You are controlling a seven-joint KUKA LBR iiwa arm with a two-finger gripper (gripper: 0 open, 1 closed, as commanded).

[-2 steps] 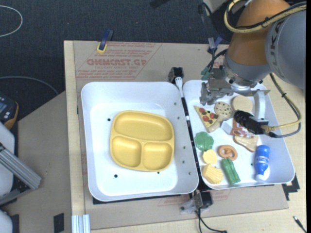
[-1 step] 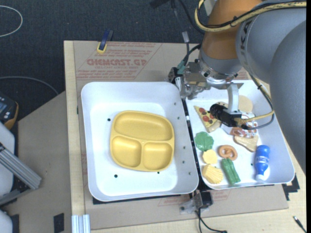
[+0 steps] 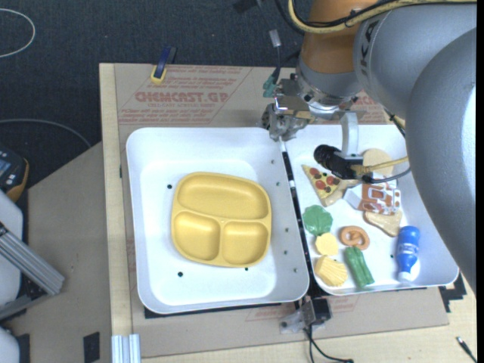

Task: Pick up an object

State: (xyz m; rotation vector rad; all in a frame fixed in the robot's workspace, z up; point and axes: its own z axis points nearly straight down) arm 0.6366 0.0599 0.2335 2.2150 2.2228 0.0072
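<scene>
Arm's gripper (image 3: 283, 124) hangs above rear seam between two bins, nothing visible between fingers; finger spacing impossible to judge. Candidate objects crowd right bin (image 3: 423, 274): one pizza slice (image 3: 325, 182), one green broccoli piece (image 3: 318, 219), one pretzel (image 3: 354, 237), one pickle (image 3: 358, 266), one blue bottle (image 3: 407, 251). Left bin (image 3: 144, 203) carries one yellow divided tray (image 3: 221, 218). Best bet: shift right, descend squarely over isolated piece, avoid bin wall.

A brown board (image 3: 204, 89) printed with red lettering covers the bench under the bins. Dark carpet (image 3: 113, 21) lies beyond its far and left edges, crossed by thin cables (image 3: 23, 13). A blue-and-yellow clamp (image 3: 161, 65) sits at the board's far edge. Metal framing (image 3: 30, 267) shows at lower left.
</scene>
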